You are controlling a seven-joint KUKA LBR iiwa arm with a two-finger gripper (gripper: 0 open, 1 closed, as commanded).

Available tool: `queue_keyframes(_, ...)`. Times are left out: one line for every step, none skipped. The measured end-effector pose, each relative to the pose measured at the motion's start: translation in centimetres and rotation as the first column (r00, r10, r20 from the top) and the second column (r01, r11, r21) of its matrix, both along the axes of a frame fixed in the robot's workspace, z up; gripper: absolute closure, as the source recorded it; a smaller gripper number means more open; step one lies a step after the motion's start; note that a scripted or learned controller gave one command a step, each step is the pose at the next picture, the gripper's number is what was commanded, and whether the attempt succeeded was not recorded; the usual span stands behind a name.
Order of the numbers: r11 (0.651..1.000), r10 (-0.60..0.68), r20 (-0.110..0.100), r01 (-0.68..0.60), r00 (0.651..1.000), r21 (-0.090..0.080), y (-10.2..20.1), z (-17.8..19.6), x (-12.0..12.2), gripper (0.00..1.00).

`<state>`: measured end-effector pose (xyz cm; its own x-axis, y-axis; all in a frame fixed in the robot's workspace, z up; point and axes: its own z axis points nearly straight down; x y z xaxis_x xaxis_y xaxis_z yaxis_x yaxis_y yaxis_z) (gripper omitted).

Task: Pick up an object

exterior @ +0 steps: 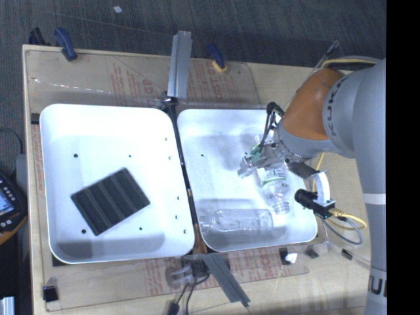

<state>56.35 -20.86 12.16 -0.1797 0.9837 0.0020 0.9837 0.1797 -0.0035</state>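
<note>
Pincer (252, 163) is hanging low over the right bin (197, 130), right at a clear plastic bottle (275, 186) — cannot tell its state. A second clear bottle (236, 220) is lying along the near wall — a dark ridged panel (110, 201) is sitting in the left bin (56, 126).

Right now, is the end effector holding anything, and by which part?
Cannot be told: the end effector sits over a clear bottle in the right bin; no grip visible.
</note>
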Motion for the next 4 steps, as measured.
queue_keyframes(0.992,-0.123,0.003,0.123,0.992,-0.003,-0.3,7.4,-3.7,0.00)
queue_keyframes(0.999,0.045,0.007,-0.045,0.999,-0.004,-0.2,12.1,-6.5,0.00)
queue_keyframes(0.997,0.074,0.001,-0.074,0.997,-0.001,-0.1,8.1,0.1,0.00)
queue_keyframes(0.990,0.140,0.000,-0.140,0.990,0.000,0.0,4.7,0.4,0.00)
